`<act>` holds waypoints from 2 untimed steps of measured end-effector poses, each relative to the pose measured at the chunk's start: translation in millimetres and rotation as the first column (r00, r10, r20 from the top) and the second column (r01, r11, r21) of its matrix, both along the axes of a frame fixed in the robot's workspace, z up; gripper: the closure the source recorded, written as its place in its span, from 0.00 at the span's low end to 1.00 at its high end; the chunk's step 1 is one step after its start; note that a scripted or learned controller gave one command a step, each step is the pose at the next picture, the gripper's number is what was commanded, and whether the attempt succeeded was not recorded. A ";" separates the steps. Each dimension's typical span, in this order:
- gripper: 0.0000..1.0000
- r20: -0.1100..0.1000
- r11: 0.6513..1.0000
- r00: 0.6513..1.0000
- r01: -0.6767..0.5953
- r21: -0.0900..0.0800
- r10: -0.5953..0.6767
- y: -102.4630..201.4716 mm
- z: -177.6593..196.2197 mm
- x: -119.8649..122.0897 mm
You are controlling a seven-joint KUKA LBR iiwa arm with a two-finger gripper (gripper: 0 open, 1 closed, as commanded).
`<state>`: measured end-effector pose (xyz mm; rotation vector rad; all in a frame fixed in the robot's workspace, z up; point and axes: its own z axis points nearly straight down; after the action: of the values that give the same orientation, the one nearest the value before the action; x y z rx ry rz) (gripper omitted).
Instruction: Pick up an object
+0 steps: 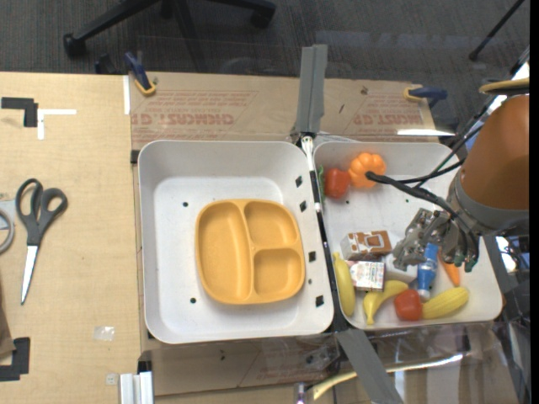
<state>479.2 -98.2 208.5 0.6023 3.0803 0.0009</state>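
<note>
Low over the right bin (480, 314), the gripper (425, 241) hangs just above a blue bottle (427, 269), whose long axis runs toward the front wall. Whether the gripper is grasping or released, I cannot tell.

You have a light wooden bench (67, 225) carrying two shallow white bins side by side, the left bin (160, 242) and the right bin (484, 310), their inner walls touching along the middle. Both sit on a sheet of brown cardboard (210, 112) spread over the bench top. On the bare wood well left of the bins you see a pair of scissors (35, 225), blades pointing toward the near edge.
</note>
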 end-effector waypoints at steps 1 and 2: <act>1.00 0.002 0.987 0.987 -0.162 -0.001 0.162 -29.9 -103.6 0.3; 1.00 0.001 0.951 0.951 -0.310 -0.002 0.310 -117.0 -27.5 -0.1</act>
<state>479.1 -215.1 181.0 0.1112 3.1355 -0.0006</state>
